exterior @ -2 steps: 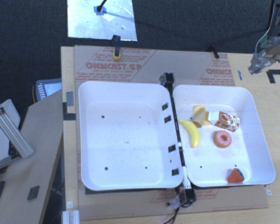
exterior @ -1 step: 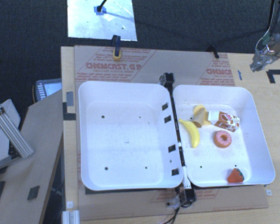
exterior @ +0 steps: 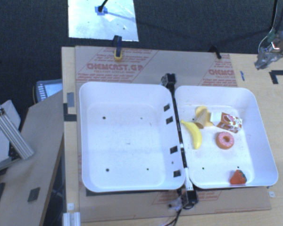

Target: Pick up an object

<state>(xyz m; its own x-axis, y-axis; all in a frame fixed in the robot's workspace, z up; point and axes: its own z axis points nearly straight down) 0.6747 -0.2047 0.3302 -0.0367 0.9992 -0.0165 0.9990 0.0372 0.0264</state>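
one gripper (exterior: 264,60) above right bin's (exterior: 259,108) far corner | touching nothing

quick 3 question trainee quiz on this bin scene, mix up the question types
1. True or false: the banana lies in the right bin.
2. Which item sits nearest the right bin's front edge? A donut B strawberry C carton
3. Fill in: the gripper is over the ____, beyond the right bin's far right corner.

Key: 1 true; 2 B; 3 bench

Yellow clamp (exterior: 118,53) on bench edge, shiny metal sheet (exterior: 103,13) beyond
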